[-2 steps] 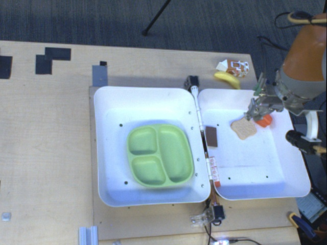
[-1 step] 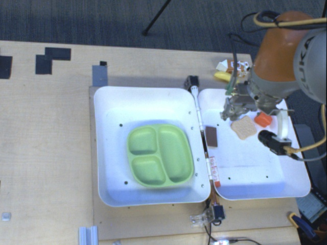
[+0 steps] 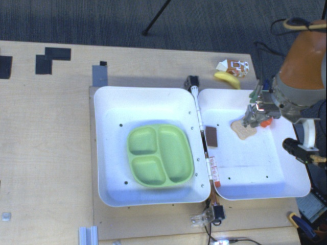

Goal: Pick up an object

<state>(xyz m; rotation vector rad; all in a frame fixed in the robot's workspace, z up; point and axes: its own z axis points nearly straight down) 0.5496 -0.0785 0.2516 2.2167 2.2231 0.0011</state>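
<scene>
camera view: we see the grey two-finger gripper (image 3: pixel 251 117) low in the right shallow white plastic bin (image 3: pixel 255 185), over the flat tan biscuit-shaped piece (image 3: pixel 243 130).
fingers: we can't tell their state.
step: we judge descent onto the piece, grasp not confirmed.
next: close squarely, lift straight.
left bin: green three-compartment plastic plate (image 3: pixel 159 155).

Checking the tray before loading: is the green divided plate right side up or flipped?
Right side up: the green plate shows its three hollow compartments, lying flat in the left bin.
</scene>
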